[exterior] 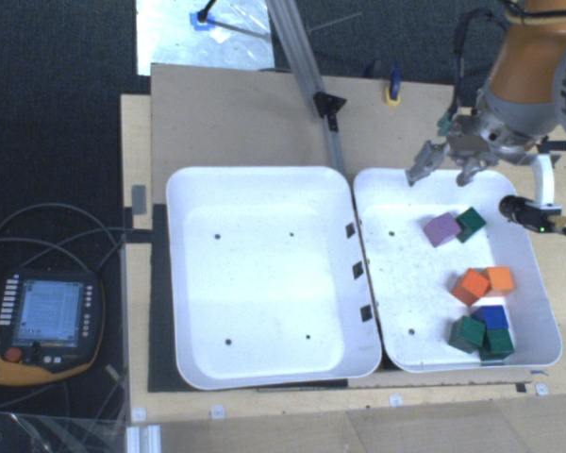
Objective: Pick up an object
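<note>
My gripper [445, 170] hangs over the back edge of the right bin [406, 347], fingers spread open with nothing between them. Just in front of it and slightly right lie a purple block [441, 228] and a dark green block [471, 223], touching each other. Nearer the front right are two orange blocks [472, 285] [500, 278] side by side. In the front right corner a blue block [493, 317] sits among green blocks [469, 332] [498, 344].
The left bin [264, 272] lies beside the right one, sharing a middle rim with black clips. A slanted metal pole [302, 55] crosses the back of the bench. A handheld control pendant [42, 324] rests on the floor at the left.
</note>
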Robot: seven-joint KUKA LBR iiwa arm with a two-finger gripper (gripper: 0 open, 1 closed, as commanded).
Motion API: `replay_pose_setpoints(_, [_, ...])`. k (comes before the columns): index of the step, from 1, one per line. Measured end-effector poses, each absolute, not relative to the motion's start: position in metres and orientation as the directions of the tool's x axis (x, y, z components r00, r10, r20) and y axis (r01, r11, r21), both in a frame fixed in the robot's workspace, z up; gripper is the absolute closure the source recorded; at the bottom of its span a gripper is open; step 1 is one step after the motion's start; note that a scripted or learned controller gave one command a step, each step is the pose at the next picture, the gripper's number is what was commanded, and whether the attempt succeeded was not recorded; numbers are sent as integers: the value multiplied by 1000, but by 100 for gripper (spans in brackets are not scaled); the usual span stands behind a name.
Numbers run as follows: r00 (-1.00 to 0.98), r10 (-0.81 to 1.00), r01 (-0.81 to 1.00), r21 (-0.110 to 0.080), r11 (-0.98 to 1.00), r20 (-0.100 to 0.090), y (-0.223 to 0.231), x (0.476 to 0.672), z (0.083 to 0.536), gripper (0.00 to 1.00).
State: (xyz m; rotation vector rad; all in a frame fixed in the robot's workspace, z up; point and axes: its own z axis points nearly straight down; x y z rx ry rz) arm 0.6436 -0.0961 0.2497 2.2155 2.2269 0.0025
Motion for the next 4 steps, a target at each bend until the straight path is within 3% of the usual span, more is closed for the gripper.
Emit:
replay_pose_setpoints(1, [-5, 1000, 1000, 1, 5, 1, -96, 644, 250, 0])
replay_pose_setpoints(2, [-2, 1000, 1000, -4, 2, 0, -99, 643, 187, 0])
replay_pose_setpoints(4, [-3, 1000, 1000, 3, 3, 0, -101, 643, 111, 0])
